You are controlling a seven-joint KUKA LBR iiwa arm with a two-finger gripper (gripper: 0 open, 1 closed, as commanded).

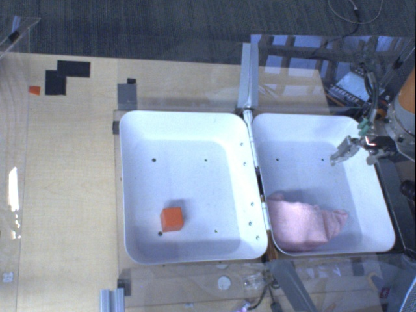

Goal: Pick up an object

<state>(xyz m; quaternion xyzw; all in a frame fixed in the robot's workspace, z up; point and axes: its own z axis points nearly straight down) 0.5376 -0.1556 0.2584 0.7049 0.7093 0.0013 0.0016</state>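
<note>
An orange block [172, 219] lies in the left bin [140, 174], toward its front left. A crumpled pink cloth [305, 223] rests against the front wall of the right bin [305, 132]. My gripper [344, 150] hangs over the right bin's far right part, near its right wall. It is well above and behind the cloth and touches neither object. The grey arm with its orange band [407, 99] comes in from the right edge.
The two bins meet along a metal divider [255, 168]. Beyond the left bin the wooden bench [65, 194] bears black markers [65, 75] and a small orange tag [34, 90]. Cables and frame parts [351, 77] crowd the back right.
</note>
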